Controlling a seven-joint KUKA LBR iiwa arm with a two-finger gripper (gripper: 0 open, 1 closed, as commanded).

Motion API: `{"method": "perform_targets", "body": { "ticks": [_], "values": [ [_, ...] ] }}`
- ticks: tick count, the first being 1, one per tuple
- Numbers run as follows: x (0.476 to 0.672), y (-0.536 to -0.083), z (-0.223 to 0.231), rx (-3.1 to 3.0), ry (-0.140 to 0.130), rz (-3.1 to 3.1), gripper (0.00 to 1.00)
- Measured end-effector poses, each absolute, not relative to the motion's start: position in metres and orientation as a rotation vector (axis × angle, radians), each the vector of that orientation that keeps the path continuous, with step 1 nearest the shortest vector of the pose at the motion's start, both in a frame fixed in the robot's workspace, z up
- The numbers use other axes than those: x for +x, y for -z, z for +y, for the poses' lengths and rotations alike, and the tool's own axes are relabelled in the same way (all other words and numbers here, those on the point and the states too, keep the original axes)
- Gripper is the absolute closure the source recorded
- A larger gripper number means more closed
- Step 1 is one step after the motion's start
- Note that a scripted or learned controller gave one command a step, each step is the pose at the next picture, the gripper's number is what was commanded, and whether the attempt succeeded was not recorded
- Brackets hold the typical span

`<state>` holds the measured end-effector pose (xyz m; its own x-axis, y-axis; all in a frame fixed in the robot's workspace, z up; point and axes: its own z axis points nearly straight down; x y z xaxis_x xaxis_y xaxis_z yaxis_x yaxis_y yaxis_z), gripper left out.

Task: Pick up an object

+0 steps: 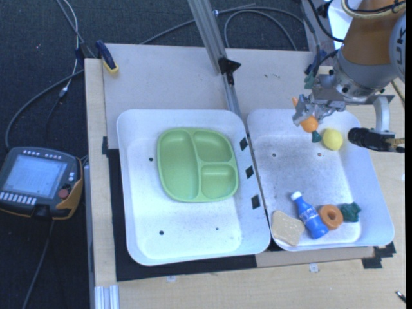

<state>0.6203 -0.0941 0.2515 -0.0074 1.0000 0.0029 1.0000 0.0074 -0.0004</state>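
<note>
Orange piece is sitting between the fingers of my hand, clenched on it, over the right bin's far end; I am judging the lift next.

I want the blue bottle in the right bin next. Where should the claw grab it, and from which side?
Probably across the middle of the blue bottle, coming straight down. It lies flat, white cap pointing up-left, so the fingers should close across its narrow width. The bread slice touches its left side and the orange ring sits against its right, so finger room is tight; gripping nearer the cap may be easier.
</note>
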Motion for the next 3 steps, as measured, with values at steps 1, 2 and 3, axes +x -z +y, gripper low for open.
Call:
{"method": "perform_targets", "body": {
  "ticks": [1, 2, 3],
  "values": [
    [0.631, -0.257, -0.040, -2.213, 0.005, -2.230, 1.00],
    [0.631, -0.246, 0.008, -2.214, -0.001, -2.225, 1.00],
    [0.634, -0.240, 0.062, -2.215, 0.001, -2.226, 1.00]
  ]
}}
